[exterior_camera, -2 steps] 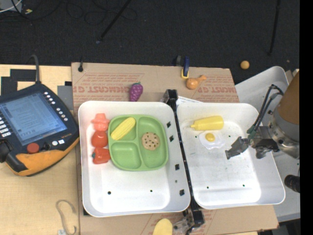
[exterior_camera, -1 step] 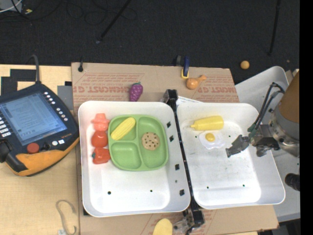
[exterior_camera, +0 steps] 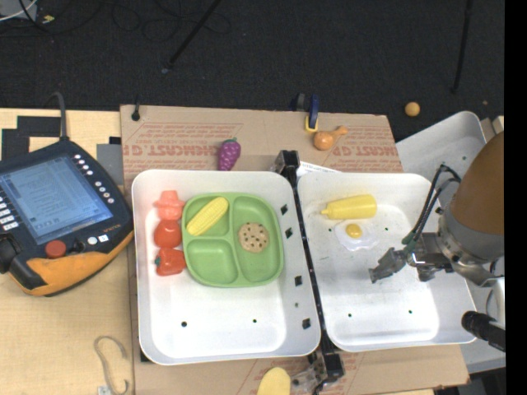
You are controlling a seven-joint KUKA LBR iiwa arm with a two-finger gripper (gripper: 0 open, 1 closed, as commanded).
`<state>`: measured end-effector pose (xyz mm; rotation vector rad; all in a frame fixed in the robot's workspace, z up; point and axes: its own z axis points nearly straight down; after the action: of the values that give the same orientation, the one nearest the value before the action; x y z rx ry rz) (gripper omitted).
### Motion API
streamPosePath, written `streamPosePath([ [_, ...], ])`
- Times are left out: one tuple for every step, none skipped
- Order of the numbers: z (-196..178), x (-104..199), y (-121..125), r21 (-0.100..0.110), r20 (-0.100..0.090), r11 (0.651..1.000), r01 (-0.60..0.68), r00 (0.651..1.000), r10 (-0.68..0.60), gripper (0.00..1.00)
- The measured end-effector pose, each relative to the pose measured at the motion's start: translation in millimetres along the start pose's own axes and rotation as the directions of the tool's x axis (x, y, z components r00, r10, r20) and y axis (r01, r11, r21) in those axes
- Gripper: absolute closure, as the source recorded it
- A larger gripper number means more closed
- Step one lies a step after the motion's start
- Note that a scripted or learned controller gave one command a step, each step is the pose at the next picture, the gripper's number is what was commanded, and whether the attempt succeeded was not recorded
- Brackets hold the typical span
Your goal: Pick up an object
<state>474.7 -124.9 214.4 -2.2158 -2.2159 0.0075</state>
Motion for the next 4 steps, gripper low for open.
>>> streamPosePath([
  [62,-6,-1,-0.001,0.0,1.0,0.0,1.0,0.0,0.0],
  [106,-3,3,-0.003,0.0,1.0,0.001,1.0,-0.001,0.0],
  [128,-1,3,-0.005,0.001,1.0,0.002,1.0,-0.002,0.0],
  [116,-3,3,-0.007,0.001,1.0,-0.007,1.0,0.007,1.0],
])
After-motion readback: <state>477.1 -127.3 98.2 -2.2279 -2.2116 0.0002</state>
